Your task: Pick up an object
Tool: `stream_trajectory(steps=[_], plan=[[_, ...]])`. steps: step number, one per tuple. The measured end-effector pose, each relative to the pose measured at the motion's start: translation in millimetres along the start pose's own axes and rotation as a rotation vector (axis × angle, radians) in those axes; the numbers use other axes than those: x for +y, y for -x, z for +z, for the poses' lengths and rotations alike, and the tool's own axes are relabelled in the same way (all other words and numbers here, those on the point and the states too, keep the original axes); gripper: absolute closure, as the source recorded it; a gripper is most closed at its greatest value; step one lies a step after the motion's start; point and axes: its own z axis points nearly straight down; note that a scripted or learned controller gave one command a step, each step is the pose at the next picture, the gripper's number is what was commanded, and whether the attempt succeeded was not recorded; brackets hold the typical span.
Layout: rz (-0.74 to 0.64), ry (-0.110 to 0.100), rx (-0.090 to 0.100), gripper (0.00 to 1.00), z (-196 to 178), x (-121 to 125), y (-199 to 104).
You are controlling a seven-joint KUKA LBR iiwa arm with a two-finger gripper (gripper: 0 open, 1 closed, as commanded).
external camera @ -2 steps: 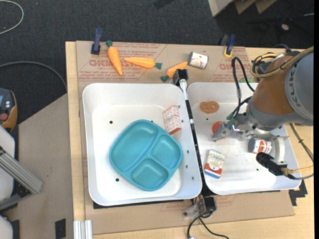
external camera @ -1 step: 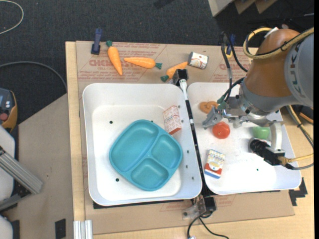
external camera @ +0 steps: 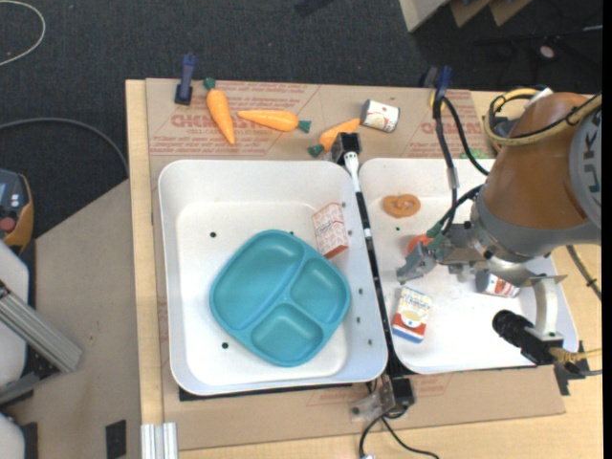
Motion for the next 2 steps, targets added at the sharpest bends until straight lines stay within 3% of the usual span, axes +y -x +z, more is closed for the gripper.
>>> stream_trajectory(steps=[1, 2], plan=[[0.002, 0.0, -0.001, 0.0, 20, 1, 32], [0.004, 0.003, 0.0, 0.0, 110, 11, 64]])
